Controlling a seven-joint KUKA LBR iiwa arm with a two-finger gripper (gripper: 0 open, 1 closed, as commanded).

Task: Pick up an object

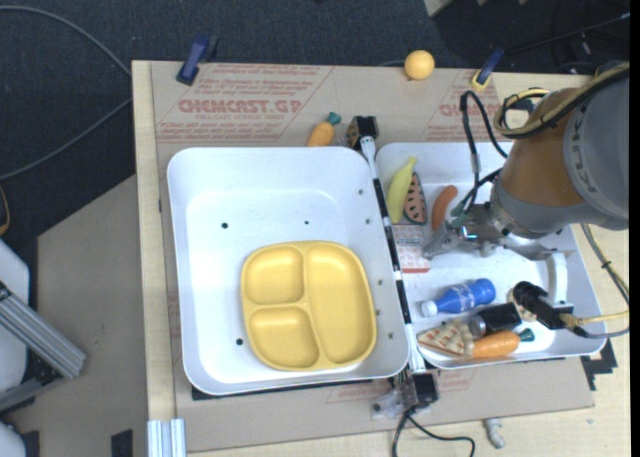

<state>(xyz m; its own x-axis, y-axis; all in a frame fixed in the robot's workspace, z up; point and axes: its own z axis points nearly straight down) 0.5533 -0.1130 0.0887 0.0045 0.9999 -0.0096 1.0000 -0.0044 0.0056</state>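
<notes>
Over the right bin [590,290] we see the gripper [447,234] lowered among crowded items; we cannot tell how wide it stands or whether it has anything. Candidates to pick lie close by: a banana [400,188] and sausage [441,204] just beside it, a blue bottle [465,296], pizza slice [446,339] and carrot [494,346] nearer the front. We judge the tips could strike the bin's wall or nudge neighbours away. Red print on the board [240,103] reads "CHEMCAST G.P"; smaller lines are illegible.
</notes>
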